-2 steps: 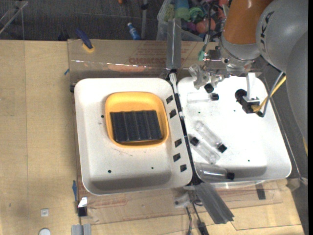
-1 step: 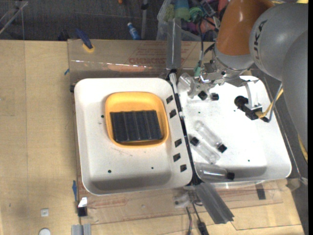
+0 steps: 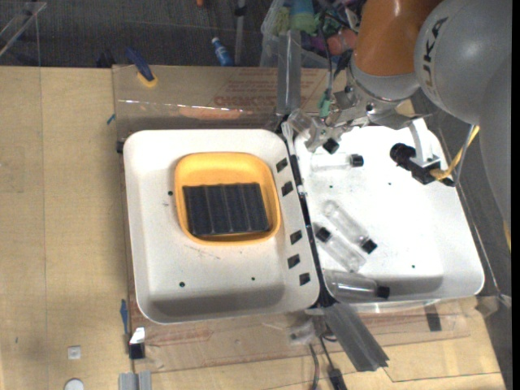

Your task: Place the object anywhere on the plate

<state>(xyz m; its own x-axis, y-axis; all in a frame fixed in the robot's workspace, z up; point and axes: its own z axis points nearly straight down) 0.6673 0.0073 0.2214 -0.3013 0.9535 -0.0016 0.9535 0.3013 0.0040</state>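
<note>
From the camera view, the yellow plate (image 3: 188, 166) sits in the left bin (image 3: 211, 287), and a dark ridged block (image 3: 225, 208) lies flat inside its rim. I take the block to be the task's object, so the placing looks done. The gripper (image 3: 331, 116) hangs over the far edge of the right bin (image 3: 422, 258), well apart from the plate, probably because nothing more needs carrying. Wires and brackets hide its tip, so I cannot tell whether it is open or closed, and nothing shows in its grasp. A clear tube (image 3: 345, 234) and small black pieces lie loose in the right bin. The grey arm (image 3: 463, 47) bears dark lettering, apparently the start of "KUKA".
</note>
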